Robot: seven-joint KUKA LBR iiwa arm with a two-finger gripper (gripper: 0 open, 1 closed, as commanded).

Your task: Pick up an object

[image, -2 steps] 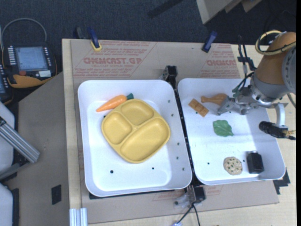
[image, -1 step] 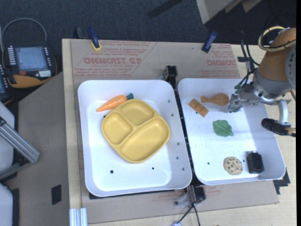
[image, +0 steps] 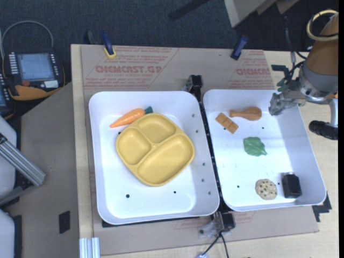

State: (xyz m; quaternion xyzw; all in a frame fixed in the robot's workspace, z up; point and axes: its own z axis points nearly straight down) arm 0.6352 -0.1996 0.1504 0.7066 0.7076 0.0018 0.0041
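Note:
The right bin (image: 301, 138) holds a tan drumstick (image: 246, 113), a small brown waffle piece (image: 227, 123), a green leafy piece (image: 254, 146), a chocolate-chip cookie (image: 265, 188) and a black block (image: 291, 185). My gripper (image: 277, 106) hangs over the bin's far right corner, just right of the drumstick and apart from it. Nothing shows between its fingers. In the left bin (image: 102, 160) an orange carrot (image: 128, 117) lies beside a yellow divided plate (image: 155, 149).
Both bins rest on a cardboard sheet (image: 166, 69) held by clamps at its far edge. The arm's orange band (image: 325, 55) rises at the far right. A pendant with a screen (image: 33, 71) lies off the bench at the left.

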